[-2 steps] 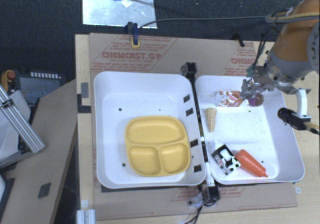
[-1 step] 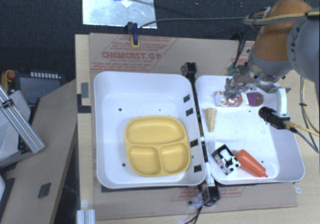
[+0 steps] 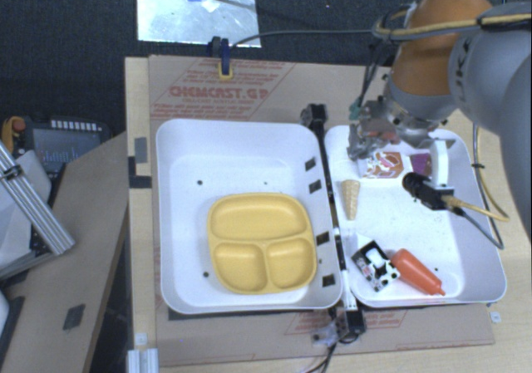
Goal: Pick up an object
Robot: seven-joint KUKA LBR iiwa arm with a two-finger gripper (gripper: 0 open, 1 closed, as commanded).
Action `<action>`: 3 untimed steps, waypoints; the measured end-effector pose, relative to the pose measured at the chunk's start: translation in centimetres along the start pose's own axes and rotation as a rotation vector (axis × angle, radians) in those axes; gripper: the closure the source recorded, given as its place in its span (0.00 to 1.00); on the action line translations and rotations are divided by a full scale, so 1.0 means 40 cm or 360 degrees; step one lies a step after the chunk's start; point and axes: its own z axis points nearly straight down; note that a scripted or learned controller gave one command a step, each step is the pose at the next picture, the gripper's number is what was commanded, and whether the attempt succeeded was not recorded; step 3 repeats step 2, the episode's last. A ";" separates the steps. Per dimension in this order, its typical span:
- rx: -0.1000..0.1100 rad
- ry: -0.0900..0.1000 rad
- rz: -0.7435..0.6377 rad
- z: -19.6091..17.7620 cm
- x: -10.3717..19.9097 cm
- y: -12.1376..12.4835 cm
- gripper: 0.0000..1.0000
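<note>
My gripper (image 3: pixel 364 145) is low over the far left part of the right bin (image 3: pixel 474 238). Right beside it, touching or nearly touching, lies a red and white packet (image 3: pixel 385 164). A small purple piece (image 3: pixel 420 164) lies just right of the packet. A tan cone (image 3: pixel 351 197) lies below the gripper near the bin's left wall, tip pointing toward the front. An orange carrot (image 3: pixel 418 272) and a black and white toy (image 3: pixel 374 266) rest in the front of the same bin. Nothing can be seen held in the gripper.
The left bin (image 3: pixel 179 197) holds a yellow divided plate (image 3: pixel 262 242) toward its front. A black divider with clips (image 3: pixel 326 188) runs between the two bins. The grey arm with its orange band (image 3: pixel 436 39) hangs over the right bin's far side.
</note>
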 end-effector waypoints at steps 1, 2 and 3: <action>-0.0002 0.0002 -0.0002 -0.013 0.159 0.025 1.00; -0.0001 0.0002 -0.0001 -0.026 0.313 0.032 1.00; -0.0001 0.0002 -0.0001 -0.026 0.313 0.032 1.00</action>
